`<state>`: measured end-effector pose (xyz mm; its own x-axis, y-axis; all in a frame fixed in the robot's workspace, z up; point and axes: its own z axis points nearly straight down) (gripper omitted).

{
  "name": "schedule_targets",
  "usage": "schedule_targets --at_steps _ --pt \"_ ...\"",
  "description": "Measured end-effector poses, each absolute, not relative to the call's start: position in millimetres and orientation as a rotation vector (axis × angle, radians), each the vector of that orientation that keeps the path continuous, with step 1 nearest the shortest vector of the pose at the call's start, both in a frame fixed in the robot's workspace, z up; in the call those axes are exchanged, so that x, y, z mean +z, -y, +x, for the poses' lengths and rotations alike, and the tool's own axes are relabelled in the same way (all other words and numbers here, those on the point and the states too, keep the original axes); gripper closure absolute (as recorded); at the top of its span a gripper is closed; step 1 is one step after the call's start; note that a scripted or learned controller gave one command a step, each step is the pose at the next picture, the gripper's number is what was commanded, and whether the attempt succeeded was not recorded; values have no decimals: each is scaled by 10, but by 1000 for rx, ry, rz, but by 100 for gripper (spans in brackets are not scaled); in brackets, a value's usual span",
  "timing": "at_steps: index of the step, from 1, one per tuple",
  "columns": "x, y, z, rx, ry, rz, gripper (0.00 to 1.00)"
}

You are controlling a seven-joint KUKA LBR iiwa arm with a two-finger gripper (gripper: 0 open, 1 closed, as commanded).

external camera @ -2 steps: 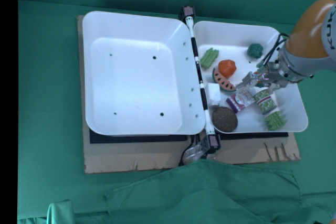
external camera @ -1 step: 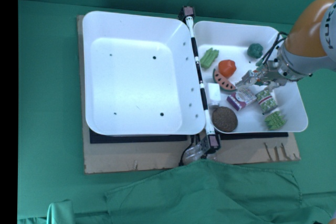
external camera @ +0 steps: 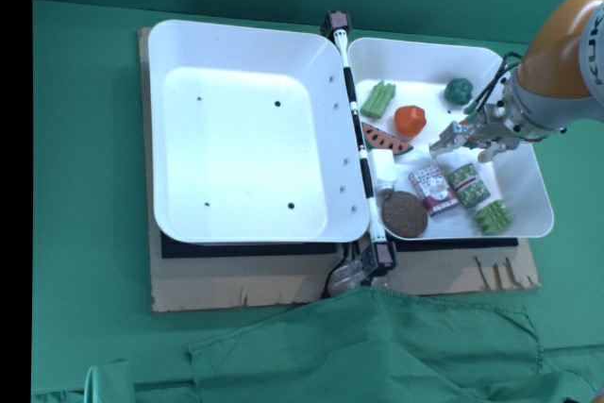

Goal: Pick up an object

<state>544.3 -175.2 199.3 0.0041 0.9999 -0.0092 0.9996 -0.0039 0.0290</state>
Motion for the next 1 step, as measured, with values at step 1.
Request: schedule_targets --at_steps 1 --pt "2629 1786 5393 7 -2210 2217 100"
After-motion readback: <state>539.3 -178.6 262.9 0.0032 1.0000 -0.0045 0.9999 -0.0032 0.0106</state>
